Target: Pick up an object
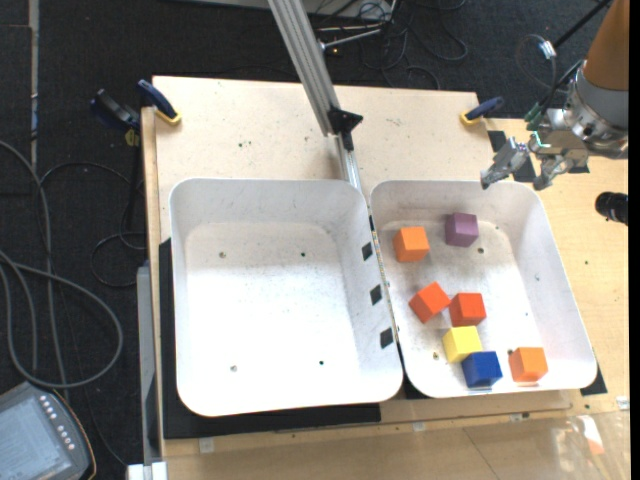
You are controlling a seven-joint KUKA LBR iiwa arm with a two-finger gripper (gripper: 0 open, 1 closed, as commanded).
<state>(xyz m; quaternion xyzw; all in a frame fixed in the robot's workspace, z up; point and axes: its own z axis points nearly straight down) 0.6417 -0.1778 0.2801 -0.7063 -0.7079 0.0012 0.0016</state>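
Note:
The right bin [560, 298] holds several small blocks: an orange one [411, 243] and a purple one [461, 229] near the back, two red-orange ones [430, 301] [467, 309] in the middle, and a yellow one [461, 343], a blue one [482, 368] and an orange one [528, 364] near the front. My gripper [520, 171] hovers above the bin's back right corner, right of the purple block, its fingers spread open with nothing between them.
The left bin [200, 218] lies beside the right one. A slanted metal pole [305, 53] rises from the back between the bins. Clamps [160, 103] [480, 110] grip the bench's back corners. Cables lie on the floor behind and to the left.

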